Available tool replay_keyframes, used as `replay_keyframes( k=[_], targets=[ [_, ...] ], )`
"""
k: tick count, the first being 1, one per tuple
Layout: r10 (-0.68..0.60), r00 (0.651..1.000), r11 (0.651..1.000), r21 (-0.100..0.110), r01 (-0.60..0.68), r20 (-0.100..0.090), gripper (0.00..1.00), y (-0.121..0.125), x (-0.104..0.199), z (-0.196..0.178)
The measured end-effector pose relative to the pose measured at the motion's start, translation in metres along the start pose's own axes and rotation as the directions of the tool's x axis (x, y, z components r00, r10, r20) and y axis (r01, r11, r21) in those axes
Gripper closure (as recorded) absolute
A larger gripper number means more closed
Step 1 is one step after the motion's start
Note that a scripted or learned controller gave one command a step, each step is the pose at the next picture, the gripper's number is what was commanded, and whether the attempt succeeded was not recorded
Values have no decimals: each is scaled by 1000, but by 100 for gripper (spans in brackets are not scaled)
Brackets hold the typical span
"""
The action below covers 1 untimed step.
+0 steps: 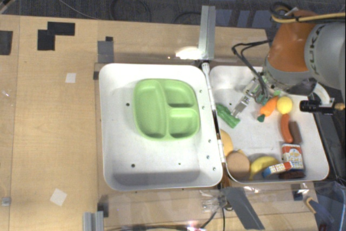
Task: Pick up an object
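Observation:
My gripper [243,103] hangs over the upper left part of the right bin [319,170], at the end of the grey arm with the orange band. Its tip is just right of a green block [227,117] lying by the bin's left wall, and nothing shows in its grasp. An orange carrot [267,107] and a yellow lemon [284,104] lie just right of the gripper. Lower down are a red sausage [285,129], a small can [292,154], a banana [261,163] and a tan round object [237,162].
The left bin [116,170] holds a green divided plate [165,108]. A raised divider [212,116] separates the two bins. A metal post [207,32] stands behind them. Black cables trail from the arm over the right bin's back edge.

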State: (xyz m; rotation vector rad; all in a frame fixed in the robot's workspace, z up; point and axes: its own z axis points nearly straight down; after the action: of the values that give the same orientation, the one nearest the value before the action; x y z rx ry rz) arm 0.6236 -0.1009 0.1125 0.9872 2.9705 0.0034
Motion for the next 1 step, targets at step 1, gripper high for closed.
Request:
replay_keyframes(
  k=[1],
  targets=[
    [26, 1000, 1000, 0, -26, 1, 0, -23, 7, 23]
  ],
)
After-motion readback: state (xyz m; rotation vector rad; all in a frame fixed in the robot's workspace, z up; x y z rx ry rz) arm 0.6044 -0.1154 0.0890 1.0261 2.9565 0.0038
